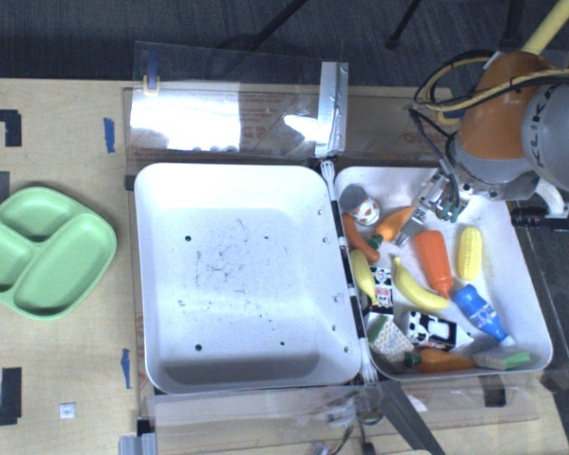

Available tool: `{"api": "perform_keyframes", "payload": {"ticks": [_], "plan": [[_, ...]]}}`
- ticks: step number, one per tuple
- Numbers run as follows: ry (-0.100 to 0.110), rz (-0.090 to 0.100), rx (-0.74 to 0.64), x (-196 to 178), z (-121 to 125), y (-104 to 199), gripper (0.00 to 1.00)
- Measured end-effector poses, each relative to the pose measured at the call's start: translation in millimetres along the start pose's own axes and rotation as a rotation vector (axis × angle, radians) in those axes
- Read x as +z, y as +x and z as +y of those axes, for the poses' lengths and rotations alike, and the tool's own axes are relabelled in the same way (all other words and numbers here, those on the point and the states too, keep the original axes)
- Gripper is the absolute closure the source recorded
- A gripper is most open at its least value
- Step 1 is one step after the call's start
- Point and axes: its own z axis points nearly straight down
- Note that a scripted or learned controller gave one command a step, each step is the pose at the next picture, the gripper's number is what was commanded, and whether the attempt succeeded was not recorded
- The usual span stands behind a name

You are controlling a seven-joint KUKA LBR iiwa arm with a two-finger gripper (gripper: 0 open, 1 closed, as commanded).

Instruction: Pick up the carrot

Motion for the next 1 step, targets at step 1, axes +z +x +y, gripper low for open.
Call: {"api": "perform_keyframes", "payload": {"ticks": [1], "plan": [[-0.004, -0.007, 0.001, -11.9, 1.0, -1.8, 1.0]]}}
